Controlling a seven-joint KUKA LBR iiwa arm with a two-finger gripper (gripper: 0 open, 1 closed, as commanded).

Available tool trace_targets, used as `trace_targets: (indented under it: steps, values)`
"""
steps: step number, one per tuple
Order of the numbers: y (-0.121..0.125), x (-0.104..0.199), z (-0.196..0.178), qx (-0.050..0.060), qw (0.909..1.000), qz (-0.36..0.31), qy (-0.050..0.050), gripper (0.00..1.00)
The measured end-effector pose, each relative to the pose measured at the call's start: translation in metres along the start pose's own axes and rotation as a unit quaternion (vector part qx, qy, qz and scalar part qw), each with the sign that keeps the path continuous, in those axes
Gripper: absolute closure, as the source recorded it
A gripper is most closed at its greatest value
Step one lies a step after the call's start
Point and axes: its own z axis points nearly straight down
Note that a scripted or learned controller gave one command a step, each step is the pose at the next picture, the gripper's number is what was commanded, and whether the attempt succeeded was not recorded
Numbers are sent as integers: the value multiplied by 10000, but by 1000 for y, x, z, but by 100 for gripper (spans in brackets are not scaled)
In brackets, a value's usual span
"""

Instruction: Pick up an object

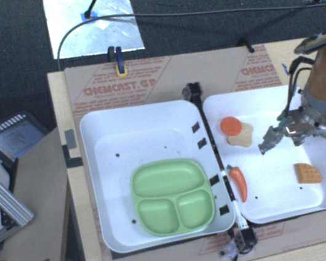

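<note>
A green divided tray (pixel 172 195) sits at six o'clock in the left bin (pixel 100 144). In the right bin (pixel 257 99), an orange carrot (pixel 239 182) lies at eight, a tomato slice (pixel 231 125) on bread (pixel 241 136) at ten, a waffle (pixel 308 173) at four. The gripper (pixel 269 140) hovers near centre, holding nothing; I cannot tell how wide it is.

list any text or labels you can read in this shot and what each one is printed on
"CHEMCAST GP": red print on the brown board under the two bins, at its upper left; the last letters are blurred, so that ending is uncertain.
"CHEMCAST": the same red print at the board's upper right, slanted and partly cut off.
More red print shows on the board's front edge below the bins, too blurred to read.
The grey device at left shows nothing legible.
</note>
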Motion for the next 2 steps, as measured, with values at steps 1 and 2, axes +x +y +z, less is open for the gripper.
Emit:
trace_targets:
  steps: [1, 2]
  values:
    - [8, 2, 46, 19, 10000, 7, 3, 0]
    - [11, 6, 89, 21, 10000, 10, 6, 0]
